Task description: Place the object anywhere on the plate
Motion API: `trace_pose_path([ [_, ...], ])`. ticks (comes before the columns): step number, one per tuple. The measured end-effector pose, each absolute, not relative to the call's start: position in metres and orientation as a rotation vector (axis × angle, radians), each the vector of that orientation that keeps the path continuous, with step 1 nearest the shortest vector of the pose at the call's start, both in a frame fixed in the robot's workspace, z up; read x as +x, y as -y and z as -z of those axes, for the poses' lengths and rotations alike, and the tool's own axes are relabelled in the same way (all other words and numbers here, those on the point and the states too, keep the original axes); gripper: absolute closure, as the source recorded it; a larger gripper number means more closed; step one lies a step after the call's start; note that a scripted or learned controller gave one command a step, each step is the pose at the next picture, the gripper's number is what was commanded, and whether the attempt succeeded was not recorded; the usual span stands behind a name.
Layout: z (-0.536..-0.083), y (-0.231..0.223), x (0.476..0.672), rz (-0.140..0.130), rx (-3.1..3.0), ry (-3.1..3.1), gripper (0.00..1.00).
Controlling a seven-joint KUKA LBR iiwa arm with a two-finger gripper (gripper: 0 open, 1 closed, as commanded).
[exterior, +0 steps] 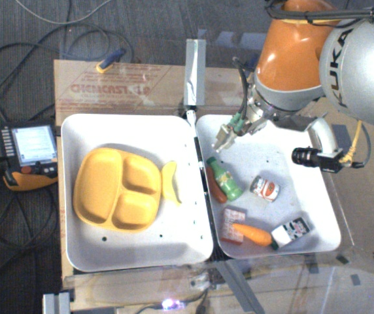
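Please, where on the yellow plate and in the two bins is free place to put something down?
All compartments of the plate are bare. Bare floor lies above it in the left bin. The right bin is crowded low, around bottle, can, carrot.

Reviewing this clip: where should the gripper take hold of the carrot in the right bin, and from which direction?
Probably the carrot's thick middle, coming straight down, fingers closing across its narrow width. It lies flat, and a packet touches its left end.

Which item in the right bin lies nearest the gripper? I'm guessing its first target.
The green bottle, by the bin's left wall just below the gripper; the others lie farther toward the front.
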State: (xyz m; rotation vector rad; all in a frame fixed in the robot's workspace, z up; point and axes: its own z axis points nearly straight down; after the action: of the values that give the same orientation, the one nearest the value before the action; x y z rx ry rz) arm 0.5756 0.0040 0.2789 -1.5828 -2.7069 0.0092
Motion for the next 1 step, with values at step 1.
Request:
trace_pose_path([
  [1,-0.2603,0.0147,0.5509,-0.006,-1.392,2.809,1.00],
])
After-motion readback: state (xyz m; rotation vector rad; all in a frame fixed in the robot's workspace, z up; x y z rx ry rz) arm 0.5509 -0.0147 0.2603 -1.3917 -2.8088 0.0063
